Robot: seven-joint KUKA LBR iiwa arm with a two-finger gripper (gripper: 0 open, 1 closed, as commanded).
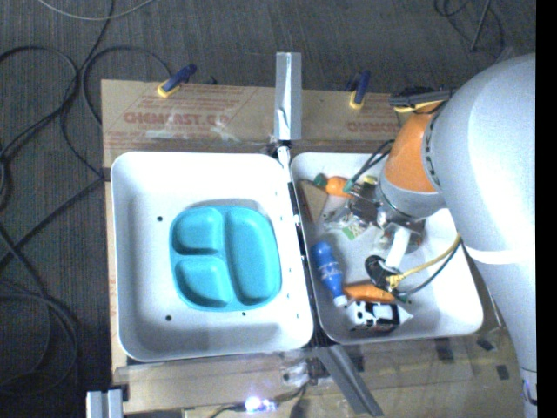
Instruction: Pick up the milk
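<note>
**Milk low in right bin, not held**

The milk [374, 314], apparently a small black-and-white carton, is seen at the near wall of the right bin [452, 320], just beside an orange item [370, 293]. Jaws' state cannot be told. The carton is judged light and crushable, best taken gently across its flat sides.

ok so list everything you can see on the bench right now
white bins: 2, white, side by side on the bench
divided tray: 1, turquoise, in the left bin
blue bottle: 1, blue, right bin, near its left wall
carrots: 2, orange, right bin, one at the front, one at the back
milk: 1, black and white, right bin's front edge
clamps: 2, blue and yellow, on the cardboard behind the bins
arm: 1, grey with orange band, over the right bin
gripper: 1, above the right bin's middle
</note>
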